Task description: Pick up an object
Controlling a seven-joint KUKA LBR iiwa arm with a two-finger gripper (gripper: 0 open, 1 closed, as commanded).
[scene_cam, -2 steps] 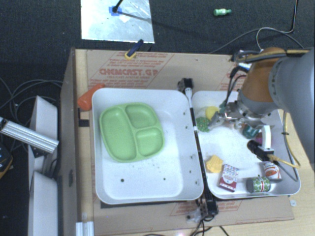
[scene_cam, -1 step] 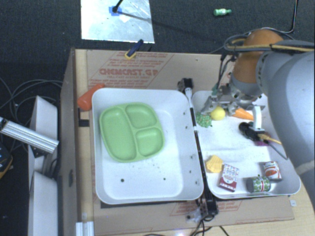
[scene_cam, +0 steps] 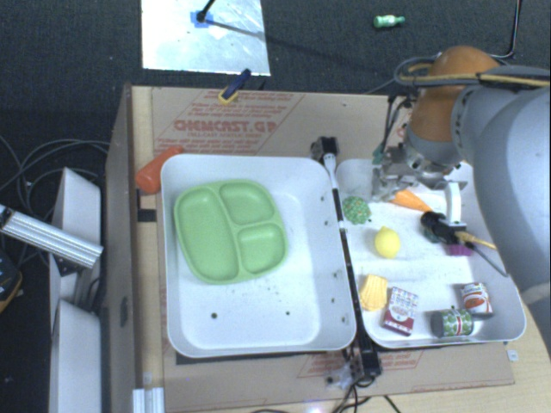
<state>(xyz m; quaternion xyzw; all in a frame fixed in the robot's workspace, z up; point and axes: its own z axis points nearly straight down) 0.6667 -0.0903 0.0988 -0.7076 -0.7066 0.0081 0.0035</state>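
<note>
My gripper point(scene_cam: 389, 181) hangs low over the far end of the right bin point(scene_cam: 508, 317), under the orange-banded wrist. An orange carrot point(scene_cam: 411, 200) lies just to its right and nearer the camera, close to the gripper. A green knobbly ball point(scene_cam: 355, 209) sits by the bin's left wall, a little nearer than the gripper. A yellow lemon point(scene_cam: 387, 243) lies in the middle of the bin. Whether anything is between the gripper's tips is hidden.
The right bin's near end holds a yellow ridged piece point(scene_cam: 373, 292), a red box point(scene_cam: 400, 310), a green can point(scene_cam: 454, 323) and a red-and-white can point(scene_cam: 475, 298). A small purple item point(scene_cam: 461, 249) lies mid-right. A green divided plate point(scene_cam: 230, 230) sits in the left bin point(scene_cam: 258, 325).
</note>
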